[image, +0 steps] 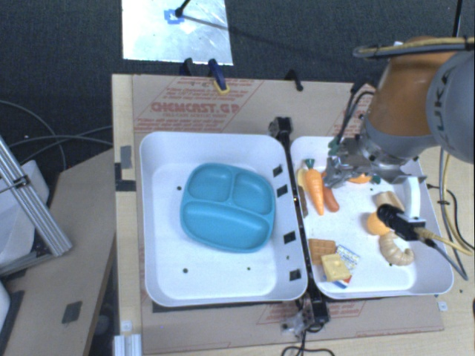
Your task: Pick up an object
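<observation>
The right bin (434,273) holds several toy foods. An orange carrot (315,188) with a green top lies at its left side, and a short red sausage (331,200) lies beside it. My gripper (336,172) hangs low over the bin's back left part, just right of the carrot's top and above the sausage. A small orange piece (361,178) peeks out right of the gripper. Nothing can be seen held.
An orange fruit (374,225), a tan croissant (397,253), a brown cracker (321,248) and a yellow wrapped block (338,266) lie toward the right bin's front. The left bin (159,273) holds a blue divided plate (226,206). A black divider (291,199) separates the bins.
</observation>
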